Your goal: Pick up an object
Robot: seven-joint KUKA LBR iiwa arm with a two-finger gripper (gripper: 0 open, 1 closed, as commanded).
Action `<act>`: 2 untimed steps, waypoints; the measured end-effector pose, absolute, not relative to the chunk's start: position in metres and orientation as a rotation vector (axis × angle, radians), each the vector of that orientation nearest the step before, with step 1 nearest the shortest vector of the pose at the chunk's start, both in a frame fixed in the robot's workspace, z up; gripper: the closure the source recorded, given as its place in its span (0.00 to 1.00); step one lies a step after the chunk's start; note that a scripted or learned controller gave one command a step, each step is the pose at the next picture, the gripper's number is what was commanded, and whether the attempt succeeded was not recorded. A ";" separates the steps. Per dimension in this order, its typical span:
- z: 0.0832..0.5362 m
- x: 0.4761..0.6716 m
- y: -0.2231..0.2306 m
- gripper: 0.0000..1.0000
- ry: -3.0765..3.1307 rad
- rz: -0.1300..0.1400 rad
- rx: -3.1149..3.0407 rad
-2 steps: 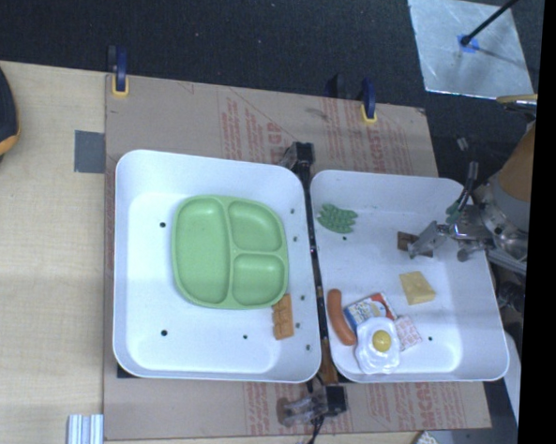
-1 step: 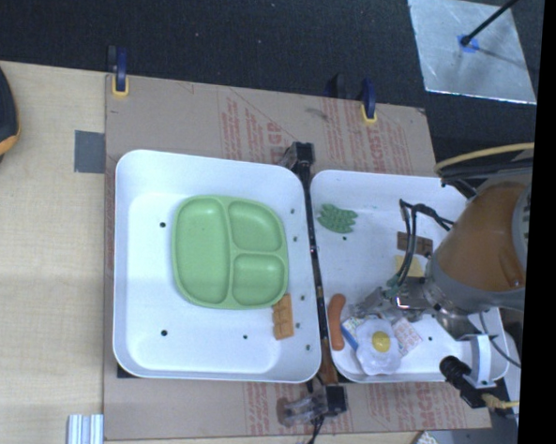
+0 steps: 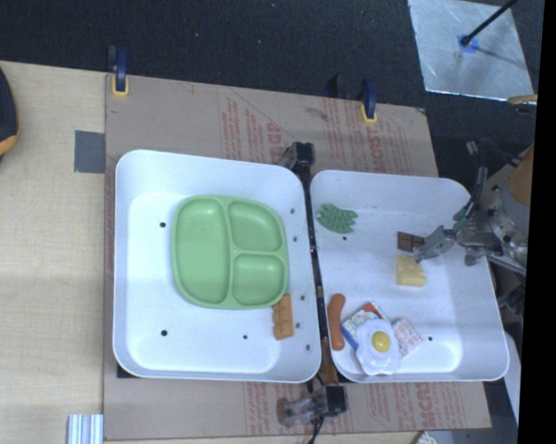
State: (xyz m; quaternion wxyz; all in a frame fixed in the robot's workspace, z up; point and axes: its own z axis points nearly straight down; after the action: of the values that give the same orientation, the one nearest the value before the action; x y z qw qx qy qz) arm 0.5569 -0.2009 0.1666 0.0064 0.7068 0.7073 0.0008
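We see the gripper (image 3: 433, 247) reaching in over the right bin (image 3: 439, 359), hanging just above a yellow cheese block (image 3: 410, 271) near the bin's middle; whether it is parted or closed we cannot tell, and nothing shows in its grasp. A small brown piece (image 3: 407, 241) lies just beside its tip. A green leaf (image 3: 337, 218) sits by the bin's back left corner, a fried egg (image 3: 380, 343) and sausage (image 3: 337, 320) at its front edge. The left bin (image 3: 139, 339) carries a green divided plate (image 3: 229, 252).
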 end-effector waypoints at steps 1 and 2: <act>0.089 0.602 -0.185 0.00 2.229 -0.004 2.214; 0.091 0.568 -0.172 0.00 2.228 -0.007 2.222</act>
State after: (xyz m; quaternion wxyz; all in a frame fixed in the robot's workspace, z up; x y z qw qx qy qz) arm 0.5676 -0.1722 0.0914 -0.0028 0.7061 0.7081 -0.0022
